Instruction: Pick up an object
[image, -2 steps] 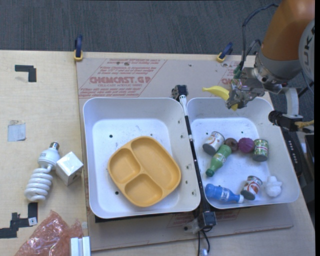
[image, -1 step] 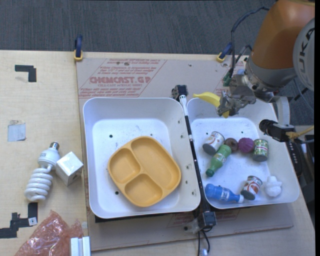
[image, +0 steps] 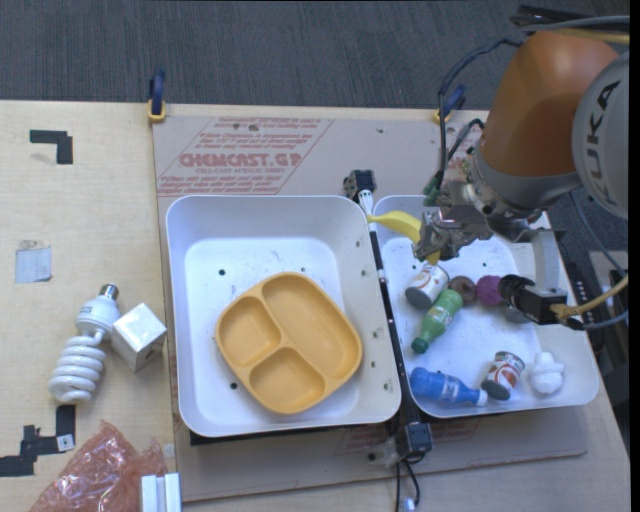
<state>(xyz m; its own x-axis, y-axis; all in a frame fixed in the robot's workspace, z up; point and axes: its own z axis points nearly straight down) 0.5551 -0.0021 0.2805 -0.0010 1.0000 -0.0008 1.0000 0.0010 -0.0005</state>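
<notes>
Reaching in from right: grey arm (image: 560, 110), glossy orange band, over right bin (image: 575, 385). Left bin (image: 190, 300): smooth yellow three-section plate (image: 290, 342). "CHEMCAST" printed on board (image: 240, 155). Gripper (image: 440, 240) above small can (image: 428, 284); grip state cannot be told. Green bottle (image: 437, 320) nearby.

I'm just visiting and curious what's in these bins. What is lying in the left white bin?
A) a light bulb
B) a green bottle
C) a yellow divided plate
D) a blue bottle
C: a yellow divided plate with three compartments lies in the left bin, while the green bottle and the blue bottle lie in the right bin, and the light bulb rests outside on the bench.
</notes>
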